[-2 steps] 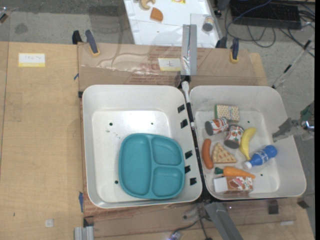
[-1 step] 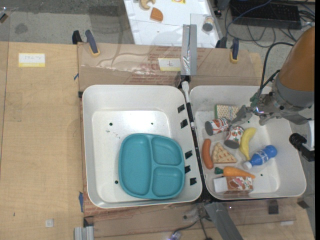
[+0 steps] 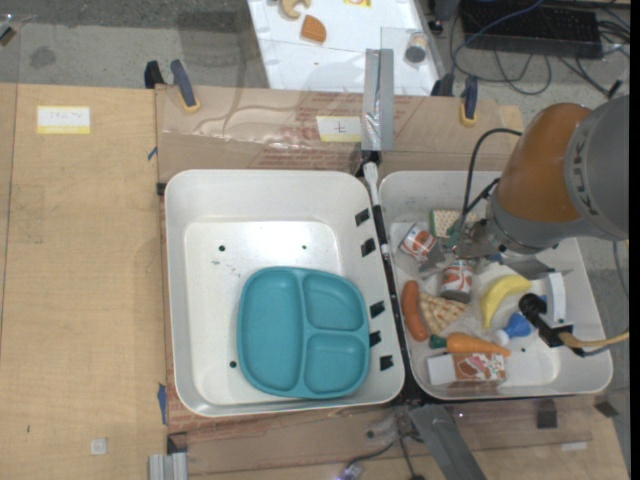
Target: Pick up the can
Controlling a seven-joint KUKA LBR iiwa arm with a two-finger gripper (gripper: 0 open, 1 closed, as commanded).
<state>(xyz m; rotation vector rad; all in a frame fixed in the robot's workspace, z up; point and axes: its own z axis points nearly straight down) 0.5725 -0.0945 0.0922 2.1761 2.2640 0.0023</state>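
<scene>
The can (image 3: 455,281) is seen near the right bin's (image 3: 597,373) centre, crowded by a banana (image 3: 502,295) and pizza slice (image 3: 440,314). The end effector (image 3: 462,251) is poised just above; a straight vertical descent is advised.

bins (image 3: 190,268) 2 | tray (image 3: 302,333) 1 | cans (image 3: 418,241) 2 | banana (image 3: 500,295) 1 | carrot (image 3: 475,345) 1

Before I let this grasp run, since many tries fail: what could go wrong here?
1. The can lies in a crowd: the pizza slice, banana and hot dog are close by, so the gripper may nudge or grab a neighbour.
2. The can lies on its side, so it could roll away under the fingers.
</scene>
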